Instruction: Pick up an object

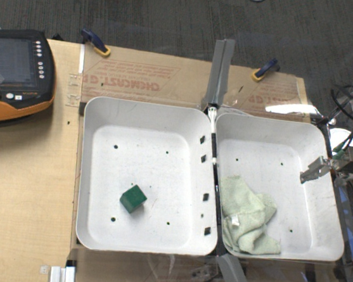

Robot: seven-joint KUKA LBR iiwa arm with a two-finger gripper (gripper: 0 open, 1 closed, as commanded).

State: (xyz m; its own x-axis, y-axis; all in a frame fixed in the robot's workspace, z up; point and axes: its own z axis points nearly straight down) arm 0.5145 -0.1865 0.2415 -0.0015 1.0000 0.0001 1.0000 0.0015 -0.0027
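In the two bins lie one green block (133, 198) and one cloth (247, 216); fingers' (313, 170) state unclear.

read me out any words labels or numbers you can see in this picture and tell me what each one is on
"CHEMCUT ... GF": red print, upside down, on the cardboard sheet behind the left bin; the rest of that line is too blurred to read.
More red print on the cardboard behind the right bin: glare, unreadable.
Handheld controller: its screen and button markings are too small to read.
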